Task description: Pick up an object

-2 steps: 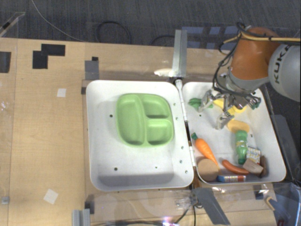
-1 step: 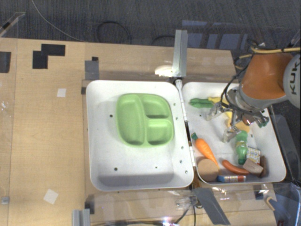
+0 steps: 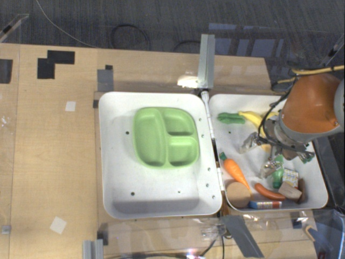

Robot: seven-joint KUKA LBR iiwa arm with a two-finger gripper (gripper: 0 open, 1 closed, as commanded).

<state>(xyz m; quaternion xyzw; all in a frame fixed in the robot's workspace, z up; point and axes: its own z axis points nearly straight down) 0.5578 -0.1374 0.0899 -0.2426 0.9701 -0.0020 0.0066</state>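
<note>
Gripper [image 3: 271, 163], grip state indeterminate, hung over the crowded right bin [image 3: 323, 196] near the carrot [image 3: 235, 171]; packed neighbours risked a glancing, failed pick.

Wooden bench [image 3: 48, 161], dark carpet [image 3: 161, 9]

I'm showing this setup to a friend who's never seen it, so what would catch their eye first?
Probably the green divided plate, lying alone in the middle of the left bin. Next, the arm's orange band looming over the right bin, where small toy foods crowd together: a carrot near the dividing edge, a banana and a green pepper at the far end.
</note>
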